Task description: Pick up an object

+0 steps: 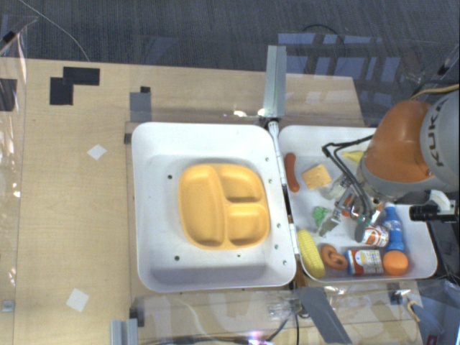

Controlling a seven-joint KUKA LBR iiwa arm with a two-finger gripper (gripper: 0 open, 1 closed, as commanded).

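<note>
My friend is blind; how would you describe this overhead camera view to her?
A grey robot arm with an orange band lowers its pincer into the right white bin of toy food, among a corn cob, sausage and orange. The left white bin holds a yellow divided tray.

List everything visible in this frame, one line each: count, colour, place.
divided tray: one, yellow, middle of left bin
left bin: one, white
right bin: one, white
sausage: one, red, right bin's left side
cheese block: one, yellow, beside sausage
corn cob: one, yellow, right bin's near left corner
orange: one, orange, near right corner
can: one, lying beside orange
arm: grey and orange, over right bin
gripper: one, among the items
</note>
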